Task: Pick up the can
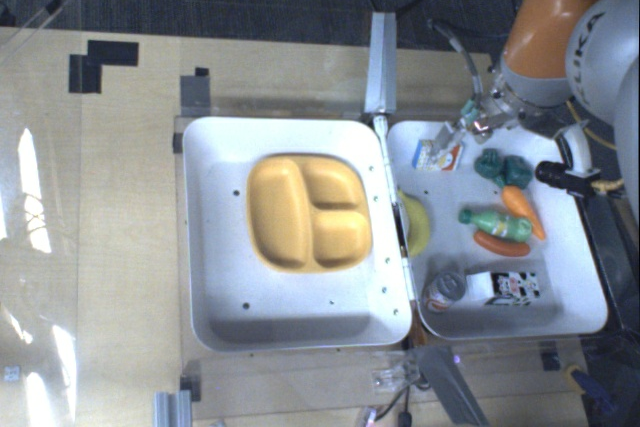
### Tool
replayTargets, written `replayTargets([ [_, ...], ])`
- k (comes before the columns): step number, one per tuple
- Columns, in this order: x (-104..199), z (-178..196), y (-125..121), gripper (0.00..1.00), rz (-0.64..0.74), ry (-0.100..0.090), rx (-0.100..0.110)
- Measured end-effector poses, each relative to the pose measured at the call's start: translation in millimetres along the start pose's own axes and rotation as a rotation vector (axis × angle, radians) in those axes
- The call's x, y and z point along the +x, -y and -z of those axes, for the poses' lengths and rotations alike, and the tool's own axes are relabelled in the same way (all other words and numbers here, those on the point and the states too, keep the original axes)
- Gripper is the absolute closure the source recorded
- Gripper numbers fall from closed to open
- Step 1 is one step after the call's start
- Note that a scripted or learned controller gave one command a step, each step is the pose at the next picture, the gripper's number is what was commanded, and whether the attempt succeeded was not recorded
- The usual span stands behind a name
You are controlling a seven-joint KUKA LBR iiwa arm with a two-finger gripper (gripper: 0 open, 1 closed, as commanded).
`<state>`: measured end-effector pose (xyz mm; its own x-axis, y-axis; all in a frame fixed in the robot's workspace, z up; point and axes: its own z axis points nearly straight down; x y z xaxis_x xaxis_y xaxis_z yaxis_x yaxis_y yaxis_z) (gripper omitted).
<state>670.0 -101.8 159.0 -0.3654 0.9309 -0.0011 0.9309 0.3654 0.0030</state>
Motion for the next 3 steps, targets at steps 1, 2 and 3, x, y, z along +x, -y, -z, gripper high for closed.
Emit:
replayTargets([
  [1,15.3,-71.1,3.0,0.00,0.135,0.001,-0.002],
  [2,15.4,-59.9,1.0,1.00,0.140,0.004,-0.005],
  [3,78.2,26.0,52.3,1.00,-0.533,-0.001,0.002],
])
